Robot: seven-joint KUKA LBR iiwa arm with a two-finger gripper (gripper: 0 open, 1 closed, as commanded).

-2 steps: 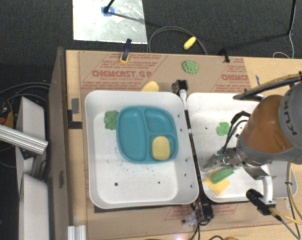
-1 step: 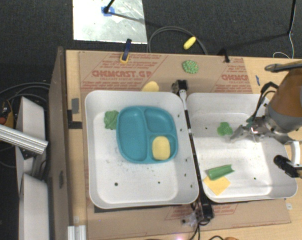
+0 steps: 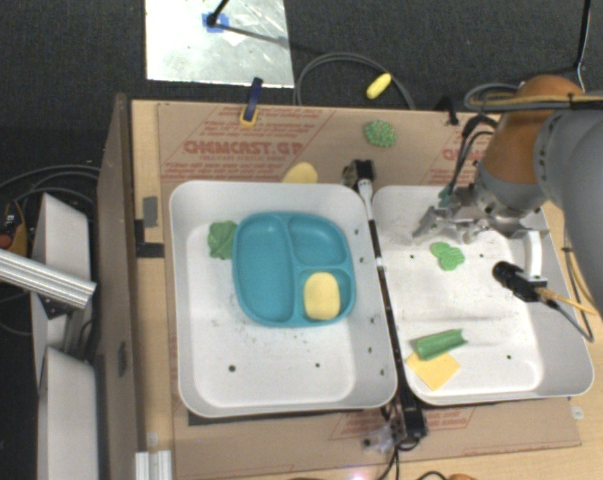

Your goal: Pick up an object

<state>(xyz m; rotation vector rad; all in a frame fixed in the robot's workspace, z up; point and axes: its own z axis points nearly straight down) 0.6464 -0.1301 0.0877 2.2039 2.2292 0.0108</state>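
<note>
My gripper (image 3: 443, 224) hangs low over the back of the right bin (image 3: 481, 378), just above and left of a small green leafy piece (image 3: 447, 257). Nothing shows between its fingers. Near the bin's front lie a green pod (image 3: 439, 343) and a yellow wedge (image 3: 434, 370). In the left bin (image 3: 271, 383) sits a blue divided plate (image 3: 281, 268) with a yellow egg-shaped piece (image 3: 322, 295) in its front right compartment. A green leafy piece (image 3: 222, 238) rests against the plate's left rim.
On the cardboard behind the bins lie a pale yellow piece (image 3: 301, 174) and a green round piece (image 3: 380, 133). A yellow item (image 3: 378, 86) lies further back by a cable. The divider between the bins (image 3: 379, 268) runs front to back.
</note>
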